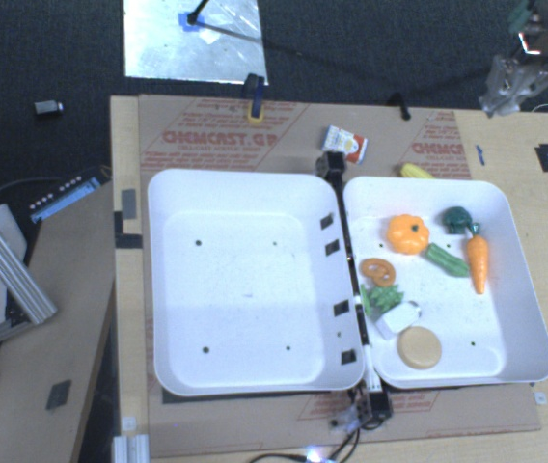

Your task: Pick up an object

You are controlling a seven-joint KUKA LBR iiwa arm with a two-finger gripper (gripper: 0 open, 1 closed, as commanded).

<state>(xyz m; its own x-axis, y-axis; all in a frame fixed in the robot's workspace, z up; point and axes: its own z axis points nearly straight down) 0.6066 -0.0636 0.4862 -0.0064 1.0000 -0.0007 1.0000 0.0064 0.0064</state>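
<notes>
Cardboard bench (206, 133) bears toy food crowding the right bin (515, 258); tool (517, 75) state unclear.

You have a bench (129, 287) covered by a brown cardboard sheet (216, 133) with red print. Two white bins lie on this sheet side by side, touching at the middle: the left bin (245, 278) and the right bin (515, 287). Behind the bins, on the cardboard, you see a small white and red packet (343, 143), a yellow piece (415, 172) just beside the right bin's far rim, and a blue and yellow clamp (254, 99) at the far edge.
</notes>
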